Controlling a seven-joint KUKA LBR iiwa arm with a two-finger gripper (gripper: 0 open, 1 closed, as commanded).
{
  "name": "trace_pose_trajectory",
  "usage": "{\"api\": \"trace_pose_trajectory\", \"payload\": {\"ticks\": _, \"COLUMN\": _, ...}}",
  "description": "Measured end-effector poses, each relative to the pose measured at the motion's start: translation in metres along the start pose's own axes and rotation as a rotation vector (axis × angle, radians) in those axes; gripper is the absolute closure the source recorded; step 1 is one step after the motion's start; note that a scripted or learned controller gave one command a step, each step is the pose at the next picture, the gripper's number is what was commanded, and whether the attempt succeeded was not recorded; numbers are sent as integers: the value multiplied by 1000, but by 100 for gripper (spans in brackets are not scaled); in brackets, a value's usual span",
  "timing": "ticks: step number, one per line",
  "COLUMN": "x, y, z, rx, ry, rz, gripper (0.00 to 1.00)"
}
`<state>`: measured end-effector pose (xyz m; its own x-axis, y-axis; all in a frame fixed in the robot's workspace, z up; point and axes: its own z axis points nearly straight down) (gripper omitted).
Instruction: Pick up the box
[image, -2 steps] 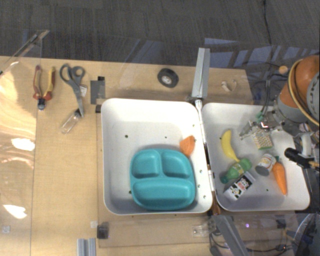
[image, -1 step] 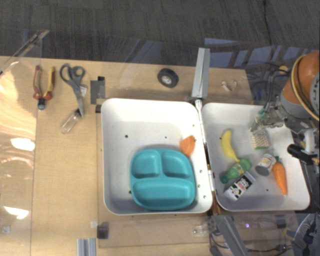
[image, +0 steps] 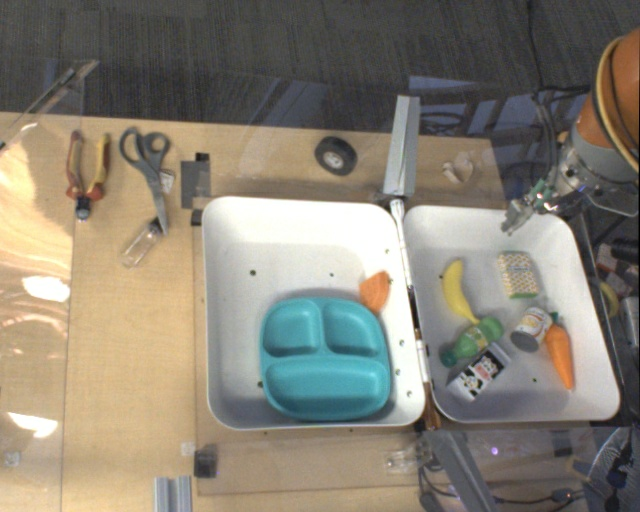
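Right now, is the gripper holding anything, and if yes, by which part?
Nothing is held. The gripper hangs over the far rim of the right bin, apart from the box, which lies near the bin's front.

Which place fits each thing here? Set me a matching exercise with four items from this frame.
Things:
1. teal three-compartment plastic tray
2. yellow banana
3. small black-and-white printed box
4. grey-handled metal scissors

Places:
A. right bin, near its front edge
B. on the wooden bench, left of both bins
C. left bin
D. right bin, towards its middle, left of the patterned pouch

Pairs: 1-C, 2-D, 3-A, 4-B
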<state>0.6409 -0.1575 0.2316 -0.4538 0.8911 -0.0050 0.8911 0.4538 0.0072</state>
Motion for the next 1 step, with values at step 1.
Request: {"api": "trace_pose_trajectory", "payload": {"ticks": 1, "x": 0, "y": 0, "z": 0, "rx": 1, "ry": 0, "rz": 0, "gripper": 0}}
